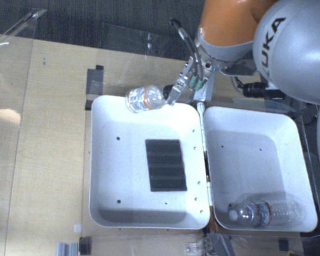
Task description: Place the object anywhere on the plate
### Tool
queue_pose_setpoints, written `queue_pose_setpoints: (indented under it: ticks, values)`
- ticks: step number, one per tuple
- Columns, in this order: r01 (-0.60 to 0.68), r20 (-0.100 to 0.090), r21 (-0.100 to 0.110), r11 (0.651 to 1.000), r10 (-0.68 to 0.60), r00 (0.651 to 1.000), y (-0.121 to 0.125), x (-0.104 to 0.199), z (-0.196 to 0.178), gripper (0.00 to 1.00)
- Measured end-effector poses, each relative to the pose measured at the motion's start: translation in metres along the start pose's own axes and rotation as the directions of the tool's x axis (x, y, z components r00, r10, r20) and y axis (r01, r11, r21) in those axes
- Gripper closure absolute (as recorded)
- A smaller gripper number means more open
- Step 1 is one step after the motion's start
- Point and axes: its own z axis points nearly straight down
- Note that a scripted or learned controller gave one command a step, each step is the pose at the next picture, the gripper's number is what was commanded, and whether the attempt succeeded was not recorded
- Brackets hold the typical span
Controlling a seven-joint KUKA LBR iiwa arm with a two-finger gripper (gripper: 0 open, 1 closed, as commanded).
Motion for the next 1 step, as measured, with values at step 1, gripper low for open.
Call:
queue_pose_setpoints:
  ticks: [1]
  values:
    - [0.436, 0.002, -0.002, 0.9, -0.436, 0.9, 0.0267, 0.0317, -0.0928, 1.0]
